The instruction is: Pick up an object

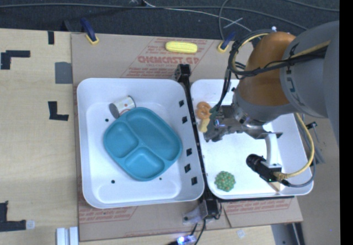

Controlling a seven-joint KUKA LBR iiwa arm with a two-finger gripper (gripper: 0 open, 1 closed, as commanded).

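Camera view shows the claw (212,128) low in the right bin (287,128), beside a small orange object (203,110) at its left wall; whether its fingers are spread, I cannot tell. Nothing looks lifted yet, so the pick likely remains.

The tabletop (33,128) carries a cardboard sheet (149,59); on it sit 2 white bins (91,144) side by side and a yellow corn cob (181,47)
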